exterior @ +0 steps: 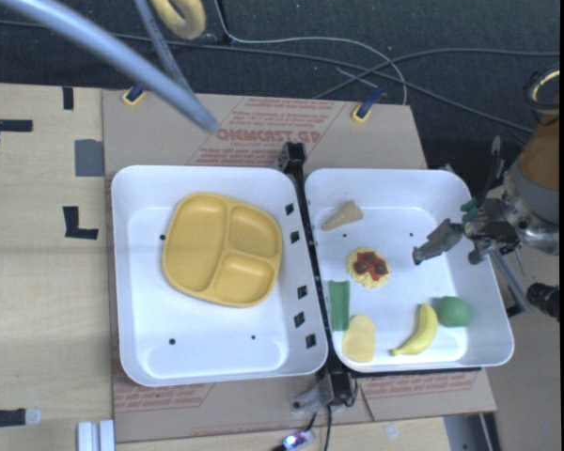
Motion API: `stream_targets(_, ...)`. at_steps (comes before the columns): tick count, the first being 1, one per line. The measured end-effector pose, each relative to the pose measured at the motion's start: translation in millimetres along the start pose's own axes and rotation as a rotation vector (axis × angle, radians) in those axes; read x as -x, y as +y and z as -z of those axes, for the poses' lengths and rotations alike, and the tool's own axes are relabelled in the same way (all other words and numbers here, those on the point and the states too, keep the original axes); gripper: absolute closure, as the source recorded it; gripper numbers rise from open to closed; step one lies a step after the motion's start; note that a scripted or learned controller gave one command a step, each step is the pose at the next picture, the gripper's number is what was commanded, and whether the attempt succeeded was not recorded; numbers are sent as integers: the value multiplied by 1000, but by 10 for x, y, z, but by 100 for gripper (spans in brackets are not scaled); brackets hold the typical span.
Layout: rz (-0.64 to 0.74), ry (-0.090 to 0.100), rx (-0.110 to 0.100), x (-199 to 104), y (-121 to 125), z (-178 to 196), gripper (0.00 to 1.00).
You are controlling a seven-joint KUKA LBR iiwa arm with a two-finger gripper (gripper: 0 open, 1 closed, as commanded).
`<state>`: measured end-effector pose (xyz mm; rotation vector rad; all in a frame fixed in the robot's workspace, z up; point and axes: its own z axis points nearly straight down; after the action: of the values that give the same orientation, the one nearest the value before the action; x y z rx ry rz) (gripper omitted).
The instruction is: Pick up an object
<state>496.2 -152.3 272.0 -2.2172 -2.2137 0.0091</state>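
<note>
**A:** Where is the gripper [448, 242] sitting?

**B:** It is hovering over the right edge of the right bin [406, 182], reaching in from the arm's orange band [545, 158]. One dark finger [435, 241] is pointing toward the bin's middle; I cannot tell whether the fingers are apart or together, and nothing is showing between them.

**A:** What is lying in that bin?

**B:** A round toy pizza [368, 267] is sitting near the centre. A tan wedge [341, 215] is lying toward the far left corner. Along the left wall a green strip [338, 304] is resting, with a pale yellow piece [359, 338] just beside it at the near edge. A banana [417, 332] is lying toward the near right corner, with a green rounded piece [451, 310] just beside it.

**A:** And the other bin?

**B:** The left bin [132, 252] is carrying a yellow divided plate [222, 249], sitting toward its far side. Both bins are resting on a cardboard sheet [263, 125].
</note>
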Motion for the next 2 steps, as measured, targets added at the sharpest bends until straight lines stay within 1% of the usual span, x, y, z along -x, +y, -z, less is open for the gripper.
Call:
stream_targets(1, 3, -2, 9, -2, 17, 41, 0)
stream_targets(2, 2, -1, 3, 28, -70, -547, 0)
